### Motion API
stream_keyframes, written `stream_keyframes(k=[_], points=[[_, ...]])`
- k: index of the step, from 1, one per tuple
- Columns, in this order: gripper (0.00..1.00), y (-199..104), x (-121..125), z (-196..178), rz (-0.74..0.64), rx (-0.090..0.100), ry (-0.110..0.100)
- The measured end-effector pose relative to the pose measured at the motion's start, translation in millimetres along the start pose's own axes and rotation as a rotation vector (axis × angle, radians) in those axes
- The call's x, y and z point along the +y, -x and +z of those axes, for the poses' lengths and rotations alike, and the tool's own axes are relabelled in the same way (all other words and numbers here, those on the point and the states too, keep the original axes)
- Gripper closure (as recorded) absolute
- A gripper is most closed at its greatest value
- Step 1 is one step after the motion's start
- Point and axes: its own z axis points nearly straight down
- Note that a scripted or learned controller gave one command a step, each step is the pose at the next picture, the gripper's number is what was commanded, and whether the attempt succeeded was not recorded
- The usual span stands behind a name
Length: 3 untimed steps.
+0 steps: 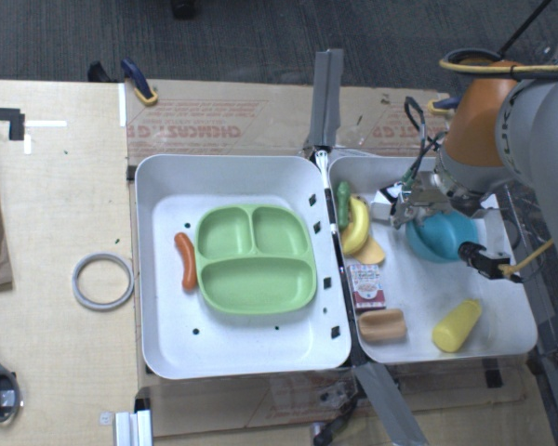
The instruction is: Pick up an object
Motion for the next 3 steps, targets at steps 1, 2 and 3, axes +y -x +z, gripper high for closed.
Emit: stream_keyframes(k=[1,2,3], points=[[1.0,-69.9,39.7,-88.0,0.279,0.002,0.001],[1.0,6.0,40.1,-70.4,0.219,0.003,-0.001],[1.0,-33.7,41.8,-88.1,-0.3,0.003,0.003]])
